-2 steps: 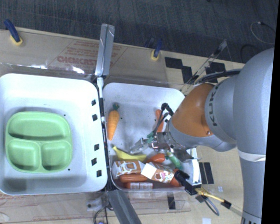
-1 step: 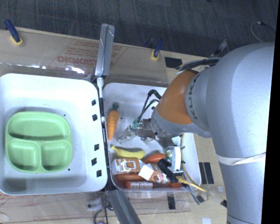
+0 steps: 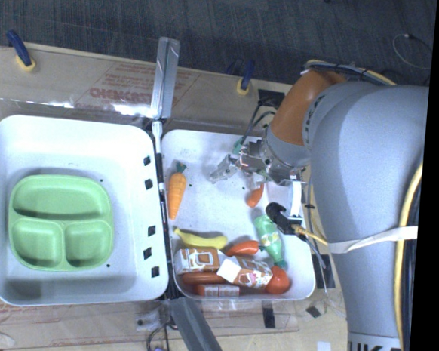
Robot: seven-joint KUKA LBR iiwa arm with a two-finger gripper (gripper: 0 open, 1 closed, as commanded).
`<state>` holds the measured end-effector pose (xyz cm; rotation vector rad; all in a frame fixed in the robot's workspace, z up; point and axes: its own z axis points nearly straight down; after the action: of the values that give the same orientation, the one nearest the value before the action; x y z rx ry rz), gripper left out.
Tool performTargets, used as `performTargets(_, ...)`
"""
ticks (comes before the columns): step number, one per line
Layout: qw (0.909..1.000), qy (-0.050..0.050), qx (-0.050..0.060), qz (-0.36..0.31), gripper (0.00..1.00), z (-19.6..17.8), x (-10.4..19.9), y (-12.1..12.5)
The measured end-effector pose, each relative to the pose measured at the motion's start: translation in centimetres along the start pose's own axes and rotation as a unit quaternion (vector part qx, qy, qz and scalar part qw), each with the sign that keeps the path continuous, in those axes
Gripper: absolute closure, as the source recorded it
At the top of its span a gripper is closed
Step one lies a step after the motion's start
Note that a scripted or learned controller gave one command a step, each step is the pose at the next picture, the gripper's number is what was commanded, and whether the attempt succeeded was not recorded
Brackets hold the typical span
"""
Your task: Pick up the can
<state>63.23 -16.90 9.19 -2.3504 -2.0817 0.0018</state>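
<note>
Left bin [image 3: 6, 192]: I see a green divided tray [image 3: 61, 221] with three compartments lying flat on its floor.

Right bin [image 3: 207, 143]: I read a carrot [image 3: 175, 193] near the left wall, tip pointing toward the lower edge. Below it lies a banana [image 3: 199, 238], and beside that a brown-labelled can [image 3: 198, 261] on its side near the front wall, touching a clutter of red and orange pieces I cannot name singly. A green bottle [image 3: 269, 239] lies tilted at the right wall.

Gripper [image 3: 231, 167]: it hangs over the back of the right bin, well apart from the can. Its metal fingers look spread with nothing between them, though they are small and blurred. A small orange item [image 3: 256, 196] sits just beside them, partly hidden. The arm [image 3: 352, 219] covers the bin's right rim.
</note>
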Motion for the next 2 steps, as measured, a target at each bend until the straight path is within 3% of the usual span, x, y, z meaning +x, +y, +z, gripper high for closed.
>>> performTargets(1, 0.9956, 0.001, 0.002, 0.094, 0.0, 0.1, -1.2, -3.2)
performTargets(2, 0.9824, 0.003, 0.001, 0.187, 0.0, 0.0, -1.8, -0.1)
